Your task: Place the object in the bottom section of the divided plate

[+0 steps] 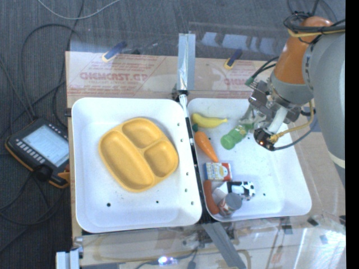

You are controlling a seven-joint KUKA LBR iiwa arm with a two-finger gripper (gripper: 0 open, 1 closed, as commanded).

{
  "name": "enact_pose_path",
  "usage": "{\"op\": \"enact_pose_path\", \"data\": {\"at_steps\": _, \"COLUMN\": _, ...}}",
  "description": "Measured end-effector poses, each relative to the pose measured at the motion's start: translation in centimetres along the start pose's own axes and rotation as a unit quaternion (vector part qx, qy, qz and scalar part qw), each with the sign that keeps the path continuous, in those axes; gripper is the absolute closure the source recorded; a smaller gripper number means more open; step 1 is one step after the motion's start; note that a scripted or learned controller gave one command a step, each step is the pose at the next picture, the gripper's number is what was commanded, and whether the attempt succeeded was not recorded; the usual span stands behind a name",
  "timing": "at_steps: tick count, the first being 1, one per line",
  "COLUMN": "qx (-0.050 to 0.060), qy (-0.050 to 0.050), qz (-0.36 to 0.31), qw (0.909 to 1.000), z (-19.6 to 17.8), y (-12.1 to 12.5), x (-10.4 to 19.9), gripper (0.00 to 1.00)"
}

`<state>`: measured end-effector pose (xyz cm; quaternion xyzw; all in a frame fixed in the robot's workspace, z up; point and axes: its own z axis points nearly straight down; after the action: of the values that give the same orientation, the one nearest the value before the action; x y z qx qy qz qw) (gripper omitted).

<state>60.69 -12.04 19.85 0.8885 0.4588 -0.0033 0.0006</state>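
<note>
Two fingers tip the gripper [251, 118], which hangs over the right bin [291, 178] at its upper edge, but whether they are apart or closed cannot be told from this angle, since the wrist hardware covers them. Just beside the fingertips, touching or nearly so, lies one green bottle [234, 135], tilted with its neck toward the gripper and its rounded base pointing away to the lower left; the neck end is partly hidden. Left of the gripper is one yellow banana [208, 120], and below that one orange carrot [205, 145] lying along the bin's left wall. Farther down sits one small carton [217, 171] with a red edge, then a black-and-white item [242, 189] and a grey-and-brown cluster [224, 202] too muddled to identify. Well to the left of the gripper, in the left bin [90, 206], rests one yellow divided plate [139, 153] with three sections, set at a slant. One arm [314, 66] enters from the right, partly cut off by the frame. One handheld screen unit [40, 147] lies on the floor beyond the left bin.
</note>
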Motion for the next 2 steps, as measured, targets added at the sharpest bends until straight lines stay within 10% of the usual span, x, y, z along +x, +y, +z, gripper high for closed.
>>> {"op": "enact_pose_path", "data": {"at_steps": 1, "qx": 0.000, "qy": 0.001, "qz": -0.051, "qw": 0.9987, "z": 1.5, "y": -0.4, "x": 8.6, "gripper": 1.00}}
{"op": "enact_pose_path", "data": {"at_steps": 2, "qx": 0.001, "qy": 0.002, "qz": -0.101, "qw": 0.9949, "z": -0.7, "y": -10.8, "x": 14.6, "gripper": 1.00}}
